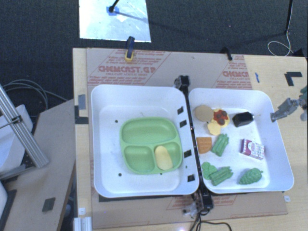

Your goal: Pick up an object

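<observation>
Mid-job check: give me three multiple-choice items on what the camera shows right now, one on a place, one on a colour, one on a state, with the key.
1. Where does the yellow piece lie?
A. In the green tray's lower right compartment
B. In the right bin beside the black block
C. On the bench outside both bins

2. What colour is the divided tray in the left bin?
A. Red
B. Green
C. Blue

3. How does the gripper stand?
A. Clamped on the purple and white packet
B. At the right bin's right rim, with nothing between its fingers
C. Pressed into the green tray

Key: 1 A, it rests in that compartment. 2 B, the tray is light green. 3 B, it sits near the rim of the right bin, apart from the packet.
</observation>
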`<state>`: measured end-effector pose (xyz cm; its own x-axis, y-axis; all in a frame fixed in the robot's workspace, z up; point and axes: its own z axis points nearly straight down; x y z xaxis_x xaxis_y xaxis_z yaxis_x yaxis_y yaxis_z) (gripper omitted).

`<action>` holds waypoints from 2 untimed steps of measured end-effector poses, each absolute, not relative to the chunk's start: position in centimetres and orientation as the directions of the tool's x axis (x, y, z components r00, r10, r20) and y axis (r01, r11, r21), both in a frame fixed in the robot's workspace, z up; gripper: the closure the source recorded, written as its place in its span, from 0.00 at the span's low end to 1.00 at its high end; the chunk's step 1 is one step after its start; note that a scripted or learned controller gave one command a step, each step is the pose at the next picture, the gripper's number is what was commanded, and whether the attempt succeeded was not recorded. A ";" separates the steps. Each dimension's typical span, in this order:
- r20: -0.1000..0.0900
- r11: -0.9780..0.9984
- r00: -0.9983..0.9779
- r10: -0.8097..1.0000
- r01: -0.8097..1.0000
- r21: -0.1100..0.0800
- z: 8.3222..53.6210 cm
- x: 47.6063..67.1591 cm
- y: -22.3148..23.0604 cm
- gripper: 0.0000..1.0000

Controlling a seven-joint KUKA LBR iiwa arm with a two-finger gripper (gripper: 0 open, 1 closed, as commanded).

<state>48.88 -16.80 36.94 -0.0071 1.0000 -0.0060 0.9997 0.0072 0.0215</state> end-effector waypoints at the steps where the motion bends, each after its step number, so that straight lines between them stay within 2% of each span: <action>1: 0.001 0.013 -0.013 1.000 1.000 0.011 42.3 48.8 -6.9 0.00; 2: 0.001 0.011 -0.011 1.000 1.000 0.004 42.3 48.9 -1.1 0.00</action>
<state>48.89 -1.07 42.33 -0.0108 0.9999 0.0011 0.9999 0.0108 0.0044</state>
